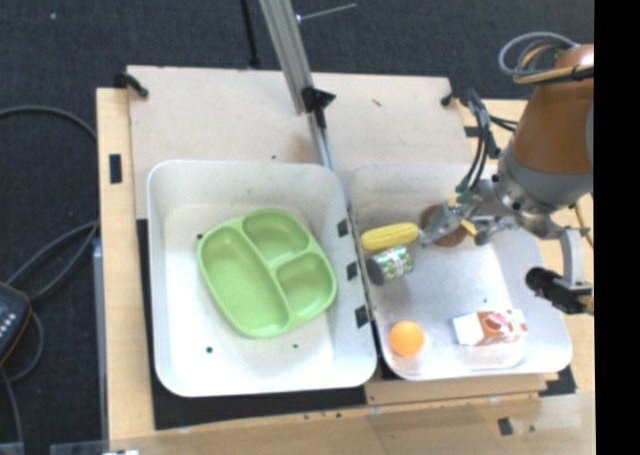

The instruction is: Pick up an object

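In the right bin (520, 288) lie a yellow corn cob (389, 236), a small green can (391, 264) just below it, an orange ball (406, 339) near the front rim and a red and white carton (490, 327) at the front right. A brown round object (443, 225) sits toward the back of this bin. My gripper (455, 223) hangs low right over that brown object, at the end of the orange-banded arm (555, 133) that reaches in from the right. Part of the brown object is hidden by the gripper.
The left bin (175, 343) holds a green divided plate (266, 271). A metal post (285, 28) rises slanting behind the bins. Cables (482, 138) hang along the arm near the right bin's back corner. The bench edge runs close below both bins.
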Robot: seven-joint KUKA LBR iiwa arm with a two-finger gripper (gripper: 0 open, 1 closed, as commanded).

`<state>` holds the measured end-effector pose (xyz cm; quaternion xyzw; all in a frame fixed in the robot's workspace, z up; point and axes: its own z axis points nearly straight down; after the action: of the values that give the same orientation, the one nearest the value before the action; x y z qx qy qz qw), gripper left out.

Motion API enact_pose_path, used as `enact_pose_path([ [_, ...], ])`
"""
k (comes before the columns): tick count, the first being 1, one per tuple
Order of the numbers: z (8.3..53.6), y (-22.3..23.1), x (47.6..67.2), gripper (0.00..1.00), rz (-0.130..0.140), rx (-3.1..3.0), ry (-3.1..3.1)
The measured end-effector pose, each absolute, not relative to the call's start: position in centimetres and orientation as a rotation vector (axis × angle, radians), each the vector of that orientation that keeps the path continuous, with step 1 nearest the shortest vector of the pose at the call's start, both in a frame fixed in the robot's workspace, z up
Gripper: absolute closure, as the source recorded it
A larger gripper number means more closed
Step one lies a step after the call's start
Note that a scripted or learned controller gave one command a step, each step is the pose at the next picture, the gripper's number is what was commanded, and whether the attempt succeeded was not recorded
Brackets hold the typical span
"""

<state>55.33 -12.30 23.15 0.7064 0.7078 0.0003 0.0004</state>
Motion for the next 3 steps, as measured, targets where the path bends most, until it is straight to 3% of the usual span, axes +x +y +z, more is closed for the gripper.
enact_pose_path([
  [1, 23.2, -12.3, 55.3, 0.0, 0.001, 2.22, 2.221],
  [2, 17.3, -12.0, 56.0, 0.0, -0.005, 2.224, 2.222],
  [3, 12.8, -12.1, 55.2, 0.0, -0.006, 2.225, 2.221],
])
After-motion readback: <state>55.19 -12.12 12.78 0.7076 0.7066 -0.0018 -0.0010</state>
